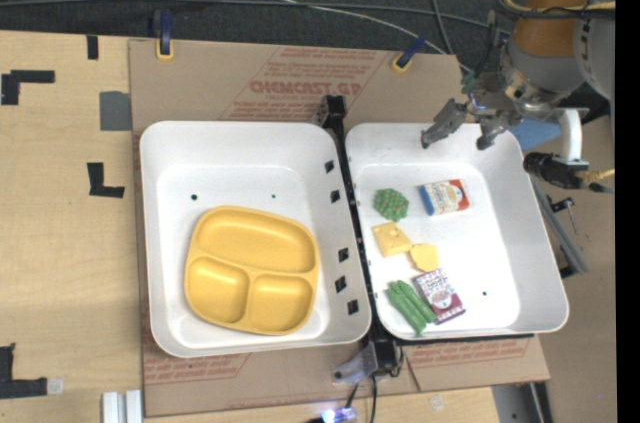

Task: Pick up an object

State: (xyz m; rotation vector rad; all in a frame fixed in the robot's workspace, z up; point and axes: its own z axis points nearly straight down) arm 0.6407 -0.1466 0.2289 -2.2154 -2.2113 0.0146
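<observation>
Over the far rim of the right bin hangs the tool, its two dark fingers spread apart with nothing between them, one tip above the bin's back edge and the other nearer the far right corner. The grey arm with its orange band comes in from the upper right, and cables loop around it. Inside this bin the small things lie in a loose group, well below the tool: a green bumpy ball toward the left wall, a red, white and blue packet just to its right, a yellow cheese wedge below the ball, a smaller yellow piece touching or almost touching the wedge at its lower right corner (the gap is too fine to judge), a green bean pod lying at a slant near the front rim, and a dark red packet right beside the pod, seemingly touching it. The left bin holds a yellow tray with three compartments, set toward the front. Both bins rest on a brown cardboard sheet on the wooden surface, with clips at the sheet's back edge and black tape marks off to the left.
</observation>
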